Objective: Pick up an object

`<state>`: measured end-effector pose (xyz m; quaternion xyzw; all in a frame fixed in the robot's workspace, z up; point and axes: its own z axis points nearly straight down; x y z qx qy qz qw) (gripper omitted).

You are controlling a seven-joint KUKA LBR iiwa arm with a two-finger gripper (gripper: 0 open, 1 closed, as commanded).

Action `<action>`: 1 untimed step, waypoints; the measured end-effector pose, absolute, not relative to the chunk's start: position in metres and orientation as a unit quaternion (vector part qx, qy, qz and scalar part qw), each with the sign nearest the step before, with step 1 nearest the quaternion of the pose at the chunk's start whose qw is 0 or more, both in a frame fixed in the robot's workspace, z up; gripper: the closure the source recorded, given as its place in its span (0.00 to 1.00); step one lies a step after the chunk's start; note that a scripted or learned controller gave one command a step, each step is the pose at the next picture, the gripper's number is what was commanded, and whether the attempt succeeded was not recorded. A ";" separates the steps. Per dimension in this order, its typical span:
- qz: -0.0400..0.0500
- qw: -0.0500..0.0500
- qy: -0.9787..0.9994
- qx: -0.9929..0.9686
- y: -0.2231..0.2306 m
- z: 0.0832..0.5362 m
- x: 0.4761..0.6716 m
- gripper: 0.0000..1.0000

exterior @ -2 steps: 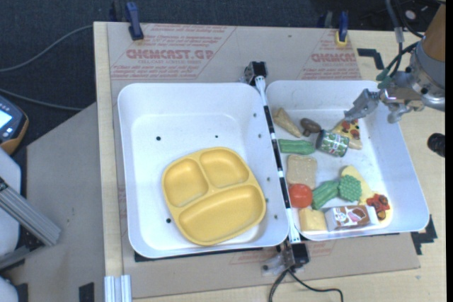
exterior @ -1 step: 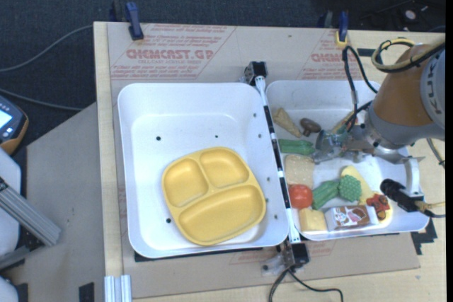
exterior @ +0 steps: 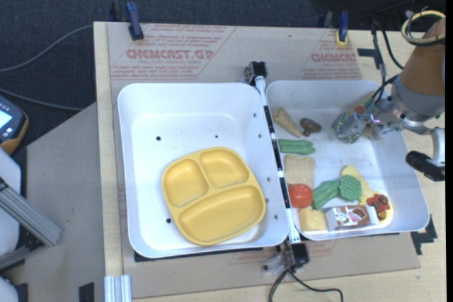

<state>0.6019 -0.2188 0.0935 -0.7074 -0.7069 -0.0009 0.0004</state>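
Yellow tray (exterior: 214,196) sits alone in the left bin (exterior: 134,109); my gripper (exterior: 352,125) hovers low in the right bin (exterior: 417,205), above the toy food (exterior: 320,180). Jaws' state: cannot tell.

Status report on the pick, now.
Gripper low in the right bin, upper area; finger state unclear. Toy food pile lies along the bin's left and near side, untouched. Yellow tray in the left bin.
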 end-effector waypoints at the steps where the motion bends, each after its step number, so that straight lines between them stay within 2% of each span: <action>1: 0.015 0.025 -0.708 -0.705 -0.212 0.087 0.661 0.00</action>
